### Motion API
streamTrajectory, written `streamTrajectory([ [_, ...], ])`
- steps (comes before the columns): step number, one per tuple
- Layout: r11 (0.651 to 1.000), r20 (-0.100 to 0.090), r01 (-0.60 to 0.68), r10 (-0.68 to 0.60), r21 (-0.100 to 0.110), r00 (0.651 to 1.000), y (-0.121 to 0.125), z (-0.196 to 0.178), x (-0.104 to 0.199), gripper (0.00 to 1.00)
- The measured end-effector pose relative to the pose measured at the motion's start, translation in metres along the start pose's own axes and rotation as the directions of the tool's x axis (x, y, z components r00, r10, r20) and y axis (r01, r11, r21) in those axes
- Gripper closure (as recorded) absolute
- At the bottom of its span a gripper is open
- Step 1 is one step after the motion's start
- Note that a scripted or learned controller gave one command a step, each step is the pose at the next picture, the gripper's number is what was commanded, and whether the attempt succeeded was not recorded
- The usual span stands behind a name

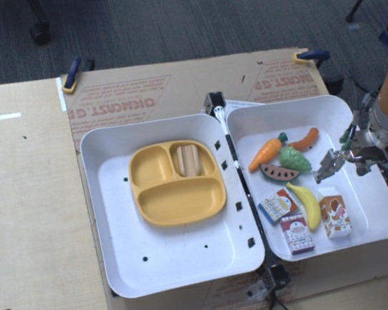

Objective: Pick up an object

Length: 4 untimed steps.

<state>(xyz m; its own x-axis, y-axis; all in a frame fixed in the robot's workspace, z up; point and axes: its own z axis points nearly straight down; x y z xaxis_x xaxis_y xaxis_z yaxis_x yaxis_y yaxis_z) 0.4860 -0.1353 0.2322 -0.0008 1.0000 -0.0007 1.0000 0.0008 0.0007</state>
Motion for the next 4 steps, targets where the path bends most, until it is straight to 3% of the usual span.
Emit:
streamTrajectory([
  [1, 0.999, 0.008, 0.046, -0.046, -0.016, 0.999, -0.003, 0.124, -0.008, 0.0],
  [2, 0.999, 0.01, 0.044, -0.043, -0.021, 0.999, -0.001, 0.113, -0.009, 1.0],
  [3, 0.999, 0.01, 0.044, -0.044, -0.019, 0.999, -0.002, 0.114, -0.009, 0.0],
  [4, 0.981, 0.003, 0.196, -0.196, -0.007, 0.981, -0.006, 0.137, 0.028, 0.0],
])
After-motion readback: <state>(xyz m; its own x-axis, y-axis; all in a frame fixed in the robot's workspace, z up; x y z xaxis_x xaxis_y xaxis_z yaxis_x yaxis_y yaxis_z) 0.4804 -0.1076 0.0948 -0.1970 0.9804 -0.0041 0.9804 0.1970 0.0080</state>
